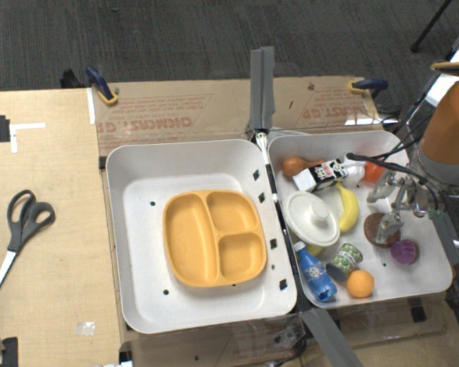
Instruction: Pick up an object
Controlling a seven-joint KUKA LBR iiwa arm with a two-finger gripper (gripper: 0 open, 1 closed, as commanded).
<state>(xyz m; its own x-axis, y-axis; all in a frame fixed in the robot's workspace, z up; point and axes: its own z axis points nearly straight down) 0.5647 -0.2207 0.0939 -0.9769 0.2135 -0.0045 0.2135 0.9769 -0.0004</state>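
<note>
My gripper [389, 218] hangs low in the right bin [424, 283], near its right side. It is directly over a brown round object [376, 232], and I cannot tell whether it touches it. A purple object [405, 251] lies just to the gripper's lower right. A banana [347, 207] lies to its left, beside a white lidded bowl [312, 216]. An orange fruit [361, 284], a small can [347, 257] and a blue bottle [315, 275] sit along the bin's front.
A black-and-white box [324, 174], a small orange item [292, 166] and a red item [374, 172] lie at the back of the right bin. The left bin [130, 225] holds a yellow divided plate [215, 237]. Scissors [19, 225] lie on the bench at left.
</note>
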